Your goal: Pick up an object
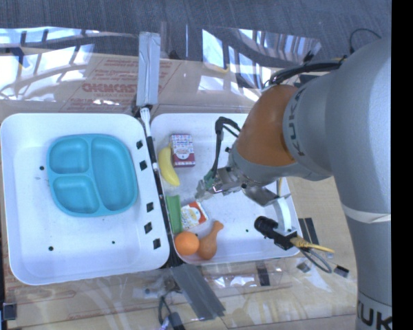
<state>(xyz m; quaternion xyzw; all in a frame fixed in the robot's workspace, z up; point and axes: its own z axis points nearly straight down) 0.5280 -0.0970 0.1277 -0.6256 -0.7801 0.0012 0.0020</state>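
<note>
my pincer (208, 184) over right bin (261, 247) | grip state: cannot tell | snack packet (192, 216) just below it, apart

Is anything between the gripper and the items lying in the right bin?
Nothing visible. The gripper hangs over bare bin floor, with the banana, red carton and small packet lying uncovered close around it in the right bin.

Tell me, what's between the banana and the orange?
In the camera view, a green stick and a small packet lie between the banana and orange.
</note>
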